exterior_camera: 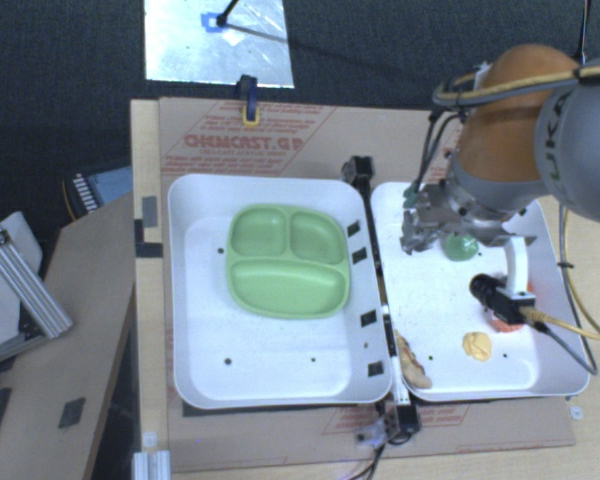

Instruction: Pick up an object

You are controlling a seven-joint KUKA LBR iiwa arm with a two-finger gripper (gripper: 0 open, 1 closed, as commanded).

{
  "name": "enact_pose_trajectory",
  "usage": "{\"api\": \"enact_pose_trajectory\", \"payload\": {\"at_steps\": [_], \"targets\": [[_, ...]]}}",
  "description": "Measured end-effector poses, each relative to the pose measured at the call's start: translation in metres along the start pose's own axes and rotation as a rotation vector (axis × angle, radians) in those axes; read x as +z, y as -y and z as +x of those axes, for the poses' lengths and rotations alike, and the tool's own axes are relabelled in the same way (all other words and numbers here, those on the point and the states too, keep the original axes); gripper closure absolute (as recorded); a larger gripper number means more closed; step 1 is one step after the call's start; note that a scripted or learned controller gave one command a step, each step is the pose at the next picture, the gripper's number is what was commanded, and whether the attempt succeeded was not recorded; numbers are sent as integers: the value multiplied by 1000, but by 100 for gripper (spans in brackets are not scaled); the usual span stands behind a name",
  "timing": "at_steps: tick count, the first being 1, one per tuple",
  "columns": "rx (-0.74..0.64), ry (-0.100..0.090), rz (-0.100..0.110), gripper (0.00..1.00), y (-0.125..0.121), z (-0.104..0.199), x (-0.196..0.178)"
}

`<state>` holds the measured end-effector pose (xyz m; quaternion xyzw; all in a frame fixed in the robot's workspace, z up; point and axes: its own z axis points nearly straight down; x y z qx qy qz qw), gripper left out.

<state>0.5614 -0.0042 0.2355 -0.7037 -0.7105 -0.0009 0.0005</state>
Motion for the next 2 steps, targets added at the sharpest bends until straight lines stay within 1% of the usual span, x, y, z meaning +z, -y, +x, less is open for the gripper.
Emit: {"api": "enact_pose_trajectory", "payload": {"at_steps": [2], "targets": [[0, 0, 1, 100, 16, 113, 20]]}}
